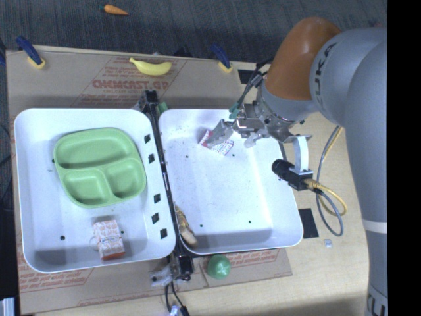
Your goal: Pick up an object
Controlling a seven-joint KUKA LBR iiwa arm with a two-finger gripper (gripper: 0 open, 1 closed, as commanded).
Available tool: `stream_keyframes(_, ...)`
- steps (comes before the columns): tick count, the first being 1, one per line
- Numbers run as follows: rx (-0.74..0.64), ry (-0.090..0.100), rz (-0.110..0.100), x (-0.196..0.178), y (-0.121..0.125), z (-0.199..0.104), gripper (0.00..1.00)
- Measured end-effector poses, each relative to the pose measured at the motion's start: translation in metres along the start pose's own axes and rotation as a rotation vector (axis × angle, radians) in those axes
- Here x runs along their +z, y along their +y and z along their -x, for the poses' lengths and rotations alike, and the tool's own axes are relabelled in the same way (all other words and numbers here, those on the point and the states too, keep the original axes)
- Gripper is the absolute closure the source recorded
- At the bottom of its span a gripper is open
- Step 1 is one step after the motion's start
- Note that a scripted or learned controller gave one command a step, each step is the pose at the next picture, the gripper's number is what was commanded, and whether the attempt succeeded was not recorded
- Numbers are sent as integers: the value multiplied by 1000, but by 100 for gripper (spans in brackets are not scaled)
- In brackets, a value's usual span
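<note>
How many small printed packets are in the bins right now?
2: one packet at the left bin's near edge below the green tray; another packet in the right bin, by the claw.

Bulky grey arm (355, 78), orange wrist band (299, 58), looping yellow cable (332, 206)

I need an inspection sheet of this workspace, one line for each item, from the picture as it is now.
Surface: cardboard-covered bench bearing left bin and right bin.
Job's things: green divided tray and small carton in left bin; small packet in right bin.
Clutter: banana, green ball on the bench; orange item on the floor.
Grippers: claw beside the packet.
Cables: yellow cable right of right bin.
Surroundings: blue clamps, dark floor.
</note>
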State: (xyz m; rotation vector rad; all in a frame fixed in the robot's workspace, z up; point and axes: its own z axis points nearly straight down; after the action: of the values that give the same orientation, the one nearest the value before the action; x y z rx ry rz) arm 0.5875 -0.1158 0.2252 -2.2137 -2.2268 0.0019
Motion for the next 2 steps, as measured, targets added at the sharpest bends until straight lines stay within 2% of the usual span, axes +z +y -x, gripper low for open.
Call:
stream_keyframes(1,1,-2,-4,74,-39,66,0)
stream_keyframes(2,0,1,-2,134,-86,68,0)
